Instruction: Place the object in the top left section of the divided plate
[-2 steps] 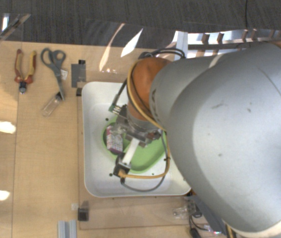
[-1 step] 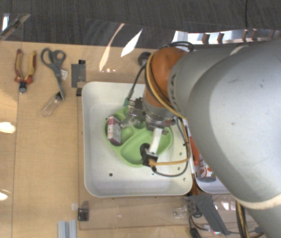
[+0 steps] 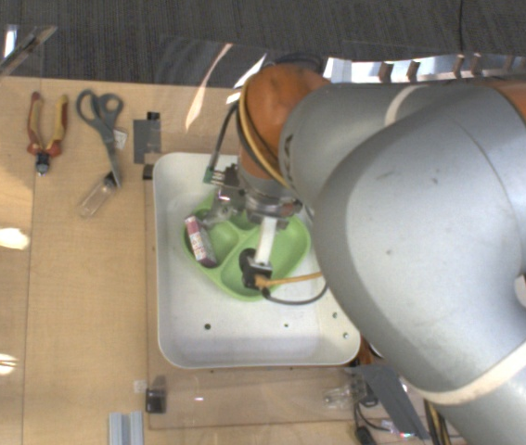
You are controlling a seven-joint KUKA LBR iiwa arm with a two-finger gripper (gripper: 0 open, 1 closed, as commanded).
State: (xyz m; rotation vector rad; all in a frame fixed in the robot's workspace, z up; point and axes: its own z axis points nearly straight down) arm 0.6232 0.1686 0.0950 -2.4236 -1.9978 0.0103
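A green divided plate (image 3: 230,281) lies in the white bin (image 3: 244,341), in its upper half. A small pink and white object (image 3: 198,237) rests in the plate's left section, close to the rim. My gripper (image 3: 228,204) hangs over the plate's upper edge, just above and to the right of the object. The grey wrist and the orange band cover the plate's right and upper parts. Nothing shows between gripper and object that tells of a hold.
Red-handled pliers (image 3: 44,128), grey scissors (image 3: 103,119) and a clear tube (image 3: 97,195) lie on the wooden bench left of the bin. A small black block (image 3: 146,135) sits at the bin's top left corner. The big grey arm covers the right side.
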